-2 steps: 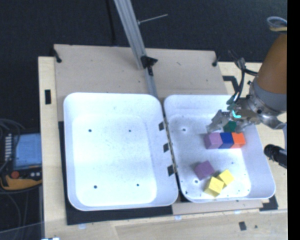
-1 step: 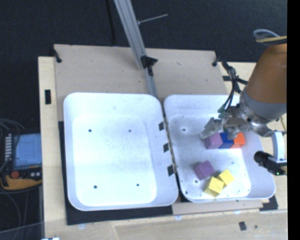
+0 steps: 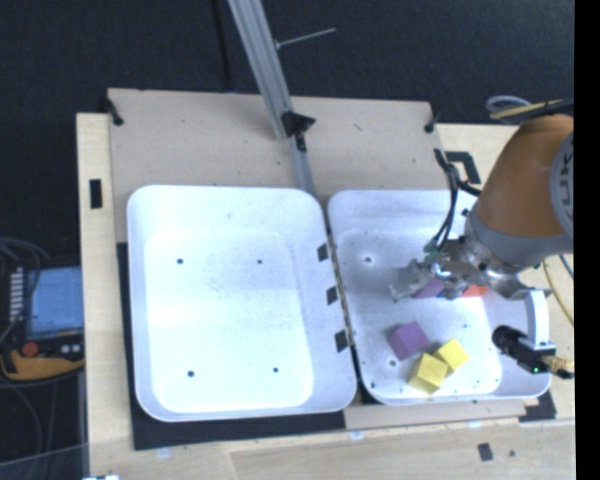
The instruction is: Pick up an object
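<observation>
We are judging the pick as not yet done: the purple block (image 3: 408, 338) and two yellow blocks (image 3: 440, 363) are lying on the floor of the right bin (image 3: 380, 233), nearer its front wall than the jaws (image 3: 418, 283). We are reaching in from the right, wrist bent low over the bin's middle, just behind the purple block. A purplish and an orange-red shape are showing under the wrist; whether the jaws are apart or clamped, we cannot tell.
</observation>
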### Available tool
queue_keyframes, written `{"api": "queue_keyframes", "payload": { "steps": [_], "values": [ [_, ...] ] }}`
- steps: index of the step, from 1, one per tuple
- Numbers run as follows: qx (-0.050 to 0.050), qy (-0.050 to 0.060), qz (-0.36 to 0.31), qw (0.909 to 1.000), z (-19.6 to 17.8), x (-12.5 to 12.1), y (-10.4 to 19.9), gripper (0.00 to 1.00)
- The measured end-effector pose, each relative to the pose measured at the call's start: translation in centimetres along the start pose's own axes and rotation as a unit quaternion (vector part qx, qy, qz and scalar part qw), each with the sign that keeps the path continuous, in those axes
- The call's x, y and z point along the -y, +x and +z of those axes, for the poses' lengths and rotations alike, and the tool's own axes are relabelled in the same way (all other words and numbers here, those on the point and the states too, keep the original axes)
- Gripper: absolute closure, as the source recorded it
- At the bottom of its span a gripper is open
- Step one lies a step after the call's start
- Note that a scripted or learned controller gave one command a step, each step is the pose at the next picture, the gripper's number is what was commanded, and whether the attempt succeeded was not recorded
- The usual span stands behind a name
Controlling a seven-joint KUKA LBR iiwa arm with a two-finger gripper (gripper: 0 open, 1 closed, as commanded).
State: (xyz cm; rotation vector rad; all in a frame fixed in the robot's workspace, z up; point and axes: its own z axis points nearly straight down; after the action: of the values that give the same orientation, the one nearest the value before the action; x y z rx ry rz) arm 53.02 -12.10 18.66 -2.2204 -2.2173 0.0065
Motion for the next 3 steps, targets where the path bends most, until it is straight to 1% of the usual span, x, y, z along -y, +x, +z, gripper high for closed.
{"api": "queue_keyframes", "payload": {
  "steps": [1, 2, 3],
  "values": [
    [0.000, 0.000, 0.000, 1.0000, 6.3, 0.5, 0.1, 0.00],
    [0.001, -0.005, 0.003, 1.0000, 4.8, 0.3, -0.1, 1.00],
    [0.001, -0.006, 0.003, 1.0000, -0.2, -0.1, -1.2, 1.00]
  ]
}}
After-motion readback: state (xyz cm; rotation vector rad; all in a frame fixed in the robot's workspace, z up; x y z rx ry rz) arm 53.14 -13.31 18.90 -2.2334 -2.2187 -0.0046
